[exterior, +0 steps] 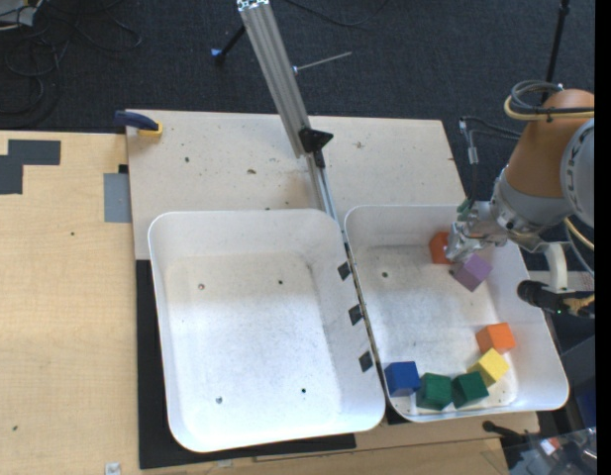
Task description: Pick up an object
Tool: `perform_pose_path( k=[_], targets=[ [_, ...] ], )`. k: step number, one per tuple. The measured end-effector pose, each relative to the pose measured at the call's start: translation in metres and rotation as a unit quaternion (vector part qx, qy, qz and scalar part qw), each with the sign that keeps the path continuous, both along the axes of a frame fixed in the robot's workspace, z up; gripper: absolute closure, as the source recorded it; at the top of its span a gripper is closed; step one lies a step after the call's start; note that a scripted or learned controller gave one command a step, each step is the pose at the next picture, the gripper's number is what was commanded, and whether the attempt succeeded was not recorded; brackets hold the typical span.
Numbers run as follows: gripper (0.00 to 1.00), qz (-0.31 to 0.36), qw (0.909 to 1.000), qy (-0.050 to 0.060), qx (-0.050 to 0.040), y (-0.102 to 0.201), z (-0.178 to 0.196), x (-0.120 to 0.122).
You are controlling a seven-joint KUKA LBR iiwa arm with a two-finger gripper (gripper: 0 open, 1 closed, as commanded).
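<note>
My gripper (470, 252) hangs over the back right part of the right bin (407, 212). A purple block (471, 273) sits tilted at its fingertips, and the fingers look shut on the block's top. A red-orange block (440, 247) lies just left of the gripper, touching or nearly touching it. Along the bin's front right corner lie an orange block (499, 337), a yellow block (492, 365), two green blocks (470, 388) (436, 392) and a blue block (402, 376).
The left bin (246, 315) adjoins the right one, with black clips (355, 314) along the shared wall. A slanted aluminium post (280, 77) rises behind the bins. The arm's orange band (543, 156) stands at the right edge.
</note>
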State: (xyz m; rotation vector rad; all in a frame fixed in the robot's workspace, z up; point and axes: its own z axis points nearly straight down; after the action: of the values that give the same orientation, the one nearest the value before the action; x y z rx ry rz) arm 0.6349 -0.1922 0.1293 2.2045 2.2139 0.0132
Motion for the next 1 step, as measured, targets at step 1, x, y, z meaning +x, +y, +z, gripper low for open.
perform_pose_path(
  k=[1],
  targets=[
    [1.00,-0.001,1.0000,0.008,0.0028,0.0031,0.0435,0.0019]
  ],
)
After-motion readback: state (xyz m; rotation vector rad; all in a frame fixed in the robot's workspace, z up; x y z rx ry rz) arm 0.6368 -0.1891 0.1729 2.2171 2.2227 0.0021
